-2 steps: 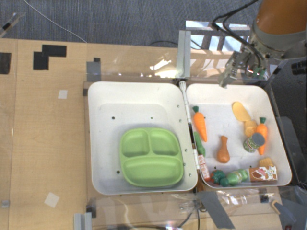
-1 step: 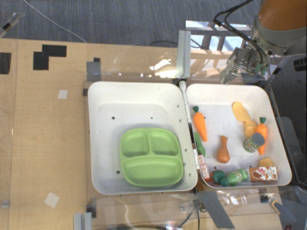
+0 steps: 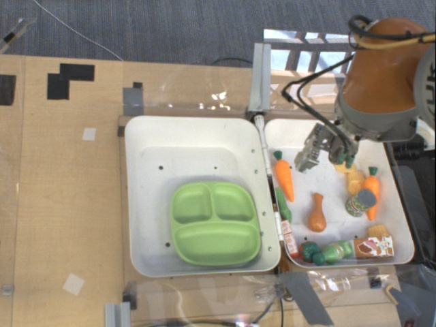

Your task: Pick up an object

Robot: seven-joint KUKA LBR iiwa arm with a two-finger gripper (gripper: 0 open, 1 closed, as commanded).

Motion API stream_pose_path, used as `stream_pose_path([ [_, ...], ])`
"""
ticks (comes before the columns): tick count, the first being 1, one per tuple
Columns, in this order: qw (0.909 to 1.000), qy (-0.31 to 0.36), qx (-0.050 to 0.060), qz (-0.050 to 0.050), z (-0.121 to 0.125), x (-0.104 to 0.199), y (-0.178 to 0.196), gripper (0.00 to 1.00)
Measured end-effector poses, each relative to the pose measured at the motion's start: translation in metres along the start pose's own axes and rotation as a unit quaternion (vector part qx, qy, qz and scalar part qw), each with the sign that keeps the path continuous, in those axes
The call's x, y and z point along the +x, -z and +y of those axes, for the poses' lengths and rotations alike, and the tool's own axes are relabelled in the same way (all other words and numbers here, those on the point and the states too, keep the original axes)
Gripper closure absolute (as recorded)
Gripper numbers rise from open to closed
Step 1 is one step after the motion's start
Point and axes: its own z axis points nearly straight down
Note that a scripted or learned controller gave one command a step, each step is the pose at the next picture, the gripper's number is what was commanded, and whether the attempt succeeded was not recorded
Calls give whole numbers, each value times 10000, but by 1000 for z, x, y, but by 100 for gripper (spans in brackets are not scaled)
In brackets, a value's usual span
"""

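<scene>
My gripper point(image 3: 321, 158) hangs over the back middle of the right bin point(image 3: 402, 240), open, with nothing between its fingers. An orange carrot point(image 3: 283, 179) lies just to its left along the bin's left wall. A brown drumstick point(image 3: 317, 213) lies below it. To its right sit a yellow piece point(image 3: 355, 179), a second carrot point(image 3: 372, 191) and a small can point(image 3: 359, 202). The arm's orange band point(image 3: 381, 67) covers the bin's back right corner.
Along the right bin's front lie a dark green piece point(image 3: 310, 252), a green bottle point(image 3: 335, 252) and a red carton point(image 3: 373, 248). A green pickle point(image 3: 283, 207) and a packet point(image 3: 287, 238) hug its left wall. A green divided plate point(image 3: 214, 222) sits in the left bin point(image 3: 150, 155).
</scene>
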Motion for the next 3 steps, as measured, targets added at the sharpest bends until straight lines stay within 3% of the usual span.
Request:
stream_pose_path([
  [1,9969,-784,-26,-59,26,-73,64,100],
  [2,9882,-1532,-38,-30,130,-26,99,100],
  [3,9883,-1522,-53,-72,129,-28,111,100],
])
